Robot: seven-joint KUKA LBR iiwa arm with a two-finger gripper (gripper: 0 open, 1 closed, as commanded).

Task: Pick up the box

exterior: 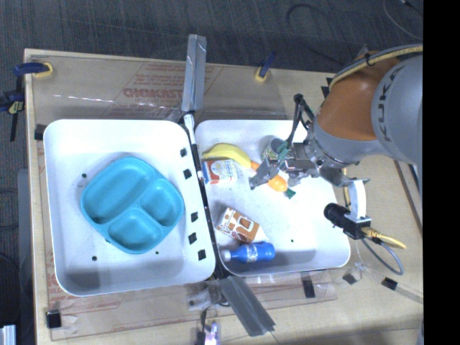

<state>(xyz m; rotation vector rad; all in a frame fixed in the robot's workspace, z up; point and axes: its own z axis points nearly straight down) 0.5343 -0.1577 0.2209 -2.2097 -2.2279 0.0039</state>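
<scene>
- The step in hand is judged to be the approach: the end effector (277, 169) is seen low in the upper middle of the right bin (316, 244), and the box (238, 226) is not between its fingers.
- Whether the end effector is spread or closed cannot be told; the fingertips are lost among cables and an orange object (276, 183) just below them. Whether that object is touched cannot be told either.
- The box, a small brown-and-white carton, is found lying flat and tilted on the floor of the right bin, below and to the left of the end effector and well apart from it.
- The next move is judged to call for a shift toward the lower left of the bin, an alignment across the narrow sides of the box, and a descent.
- A blue bottle (249, 252) is seen lying just beside the lower edge of the box, so little room is left on that side.
- A banana (228, 154) and a white packet (221, 171) are seen nearer the upper left of the bin, apart from the box.
- A blue divided tray (131, 203) is held in the left bin (61, 264), clear of the work.
</scene>
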